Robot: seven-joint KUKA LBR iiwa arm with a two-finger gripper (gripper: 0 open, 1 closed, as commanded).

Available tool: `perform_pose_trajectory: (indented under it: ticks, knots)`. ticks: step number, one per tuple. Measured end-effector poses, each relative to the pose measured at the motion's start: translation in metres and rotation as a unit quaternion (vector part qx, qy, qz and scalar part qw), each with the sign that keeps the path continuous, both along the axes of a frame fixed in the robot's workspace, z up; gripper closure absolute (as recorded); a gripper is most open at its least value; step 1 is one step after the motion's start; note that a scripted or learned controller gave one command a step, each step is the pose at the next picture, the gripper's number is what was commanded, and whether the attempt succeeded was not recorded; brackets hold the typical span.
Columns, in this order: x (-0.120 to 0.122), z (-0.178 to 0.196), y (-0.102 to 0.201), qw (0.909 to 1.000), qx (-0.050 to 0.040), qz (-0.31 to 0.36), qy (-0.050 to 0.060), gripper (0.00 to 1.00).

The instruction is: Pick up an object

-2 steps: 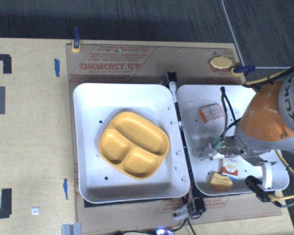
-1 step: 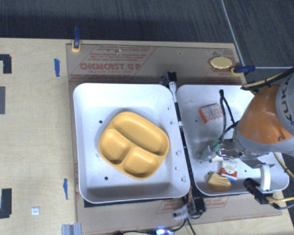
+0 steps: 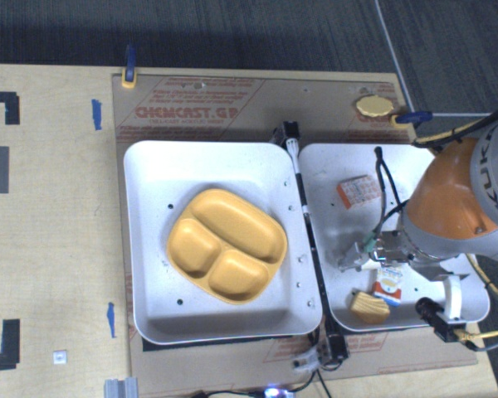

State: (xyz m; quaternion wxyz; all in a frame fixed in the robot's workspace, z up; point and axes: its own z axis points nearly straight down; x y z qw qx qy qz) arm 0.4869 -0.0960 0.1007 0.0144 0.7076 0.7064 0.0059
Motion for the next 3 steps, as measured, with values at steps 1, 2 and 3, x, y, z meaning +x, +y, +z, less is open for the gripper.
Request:
perform_pose_trajectory:
  ticks: [1, 2, 3]
  knots:
    - [0.000, 0.000, 0.000, 1.0000, 0.0000, 0.000, 0.000, 0.00]
    - [0.002, 0.010, 0.000, 1.0000, -0.0010, 0.000, -0.003, 1.00]
    - [0.072, 0.034, -0.001, 0.9999, 0.0058, 0.002, 0.013, 1.00]
